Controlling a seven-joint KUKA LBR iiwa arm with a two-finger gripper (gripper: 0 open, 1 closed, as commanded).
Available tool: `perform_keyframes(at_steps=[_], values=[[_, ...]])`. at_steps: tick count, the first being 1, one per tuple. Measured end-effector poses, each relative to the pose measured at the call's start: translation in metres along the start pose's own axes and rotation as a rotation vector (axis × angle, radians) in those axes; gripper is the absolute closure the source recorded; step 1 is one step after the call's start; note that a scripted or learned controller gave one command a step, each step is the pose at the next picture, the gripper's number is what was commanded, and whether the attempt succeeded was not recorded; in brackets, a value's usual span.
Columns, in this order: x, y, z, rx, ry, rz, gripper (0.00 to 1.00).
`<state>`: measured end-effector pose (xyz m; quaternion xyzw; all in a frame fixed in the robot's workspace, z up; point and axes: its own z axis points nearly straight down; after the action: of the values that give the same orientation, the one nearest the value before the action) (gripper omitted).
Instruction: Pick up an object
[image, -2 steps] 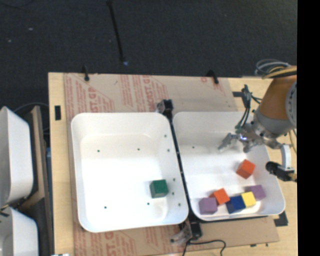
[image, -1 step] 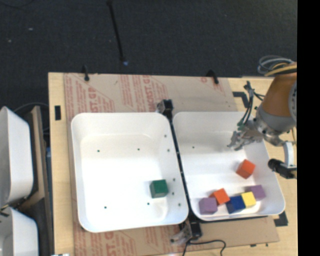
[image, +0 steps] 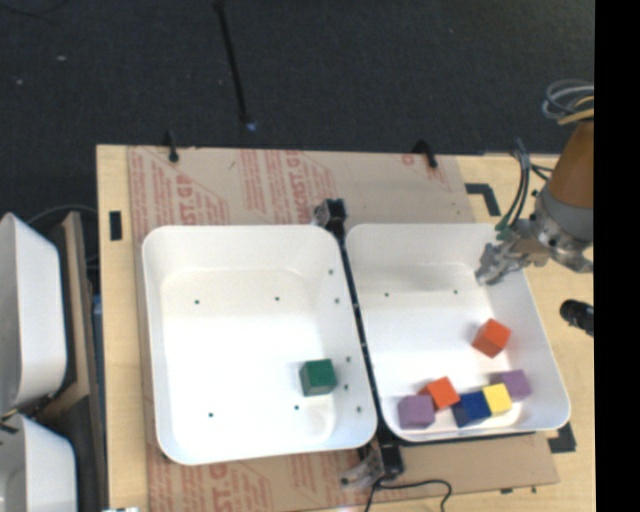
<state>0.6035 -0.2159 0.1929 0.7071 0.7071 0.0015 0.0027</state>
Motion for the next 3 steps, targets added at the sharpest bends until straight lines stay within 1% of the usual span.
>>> perform_keyframes(at_steps=[1,2,3], values=[[0.005,0.009,-0.056,0.0,0.0,-0.001,1.0],[0.004,0.01,-0.071,0.004,0.001,0.0,1.0],[0.06,0.005,-0.077,0.004,0.002,-0.004,1.0]])
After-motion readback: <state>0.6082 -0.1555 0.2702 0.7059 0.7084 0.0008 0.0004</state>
